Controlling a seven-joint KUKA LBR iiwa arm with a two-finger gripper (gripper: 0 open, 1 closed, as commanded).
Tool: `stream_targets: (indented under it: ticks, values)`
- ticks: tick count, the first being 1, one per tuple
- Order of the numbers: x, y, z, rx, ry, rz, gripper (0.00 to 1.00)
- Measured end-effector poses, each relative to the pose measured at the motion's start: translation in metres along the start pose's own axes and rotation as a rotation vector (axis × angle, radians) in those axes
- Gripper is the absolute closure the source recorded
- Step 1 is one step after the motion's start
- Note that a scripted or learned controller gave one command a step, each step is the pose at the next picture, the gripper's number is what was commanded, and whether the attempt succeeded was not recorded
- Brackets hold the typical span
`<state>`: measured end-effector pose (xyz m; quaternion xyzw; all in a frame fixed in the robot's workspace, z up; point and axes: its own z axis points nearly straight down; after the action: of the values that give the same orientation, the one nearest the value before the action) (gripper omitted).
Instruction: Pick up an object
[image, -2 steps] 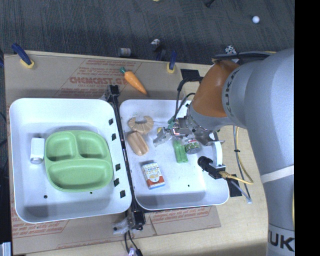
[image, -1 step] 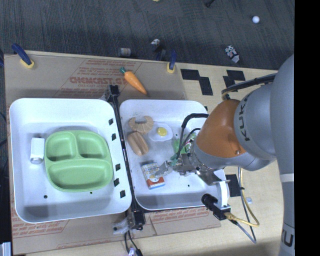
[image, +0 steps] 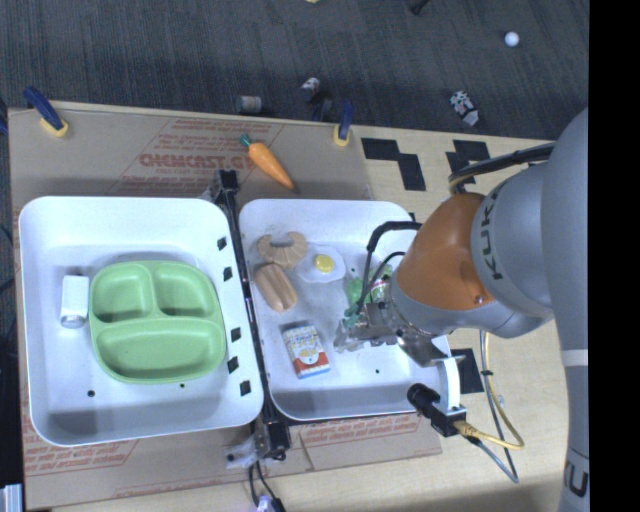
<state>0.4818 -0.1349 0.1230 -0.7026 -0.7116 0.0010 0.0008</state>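
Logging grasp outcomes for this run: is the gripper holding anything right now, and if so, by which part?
It cannot be told. The gripper is low in the right bin, beside the small carton, and the wrist hides its tips; nothing shows between them.

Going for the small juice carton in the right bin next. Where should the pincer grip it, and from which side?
The juice carton lies flat on the right bin floor with open floor around it. Probably best to come straight down and close the pincer across its two long edges, the narrower span. The hot dog bun lies just above it, so avoid approaching from that end.
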Motion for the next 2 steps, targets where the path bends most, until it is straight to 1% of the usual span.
stream_targets:
  ticks: [1,2]
  values:
    - [-0.059,0.065,-0.129,-0.005,-0.002,0.006,1.0]
    - [-0.077,-0.007,-0.106,0.0,0.0,0.007,1.0]
